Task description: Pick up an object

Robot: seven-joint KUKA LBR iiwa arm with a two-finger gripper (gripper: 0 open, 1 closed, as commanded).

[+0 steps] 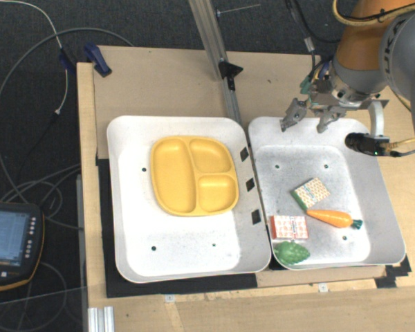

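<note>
Camera view, arm: the grey arm (401, 40) with its orange band comes in from the upper right and bends down toward the bench (159, 75).
Camera view, gripper: the gripper (311, 118) hangs over the far rim of the right bin (373, 206), its 2 fingers (291, 116) spread wide apart with nothing between them.
Camera view, right bin: 4 objects lie in its near half, well apart from the gripper.
Camera view, carrot: an orange toy carrot (330, 218) with a green tip lies on its side, tip pointing right, near the middle of that group.
Camera view, green-and-tan box: a small box (311, 193) sits tilted just above the carrot, close to its left end.
Camera view, red-and-white packet: a flat packet (290, 227) lies left of the carrot, by the bin's left wall.
Camera view, green item: a leafy green piece (291, 252) rests at the near rim, touching the packet's lower edge.
Camera view, left bin: the left bin (124, 220) holds a yellow tray (194, 175) with 3 compartments, set toward its far right part.
Camera view, surroundings: a metal post (211, 33) rises between the 2 bins at the back; a handheld screen (10, 244) lies on the floor at the left, with cables (28, 116) around it.
</note>
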